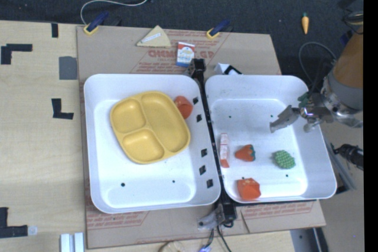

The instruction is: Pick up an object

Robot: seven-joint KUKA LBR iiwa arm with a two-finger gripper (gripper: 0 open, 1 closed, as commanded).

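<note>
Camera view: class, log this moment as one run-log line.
tool: over right bin, holding nothing | right bin: strawberry, green object | left bin: yellow tray

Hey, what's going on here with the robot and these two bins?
A grey robot arm is reaching in over the right bin, its gripper hanging above the bin's upper part with nothing between its fingers. Below it in that bin lie a strawberry, a green knobbly item, an orange-red item and a small pink-and-white packet. The left bin holds a yellow divided plate with a small orange-red item beside it. Nothing has been picked up yet.
</note>
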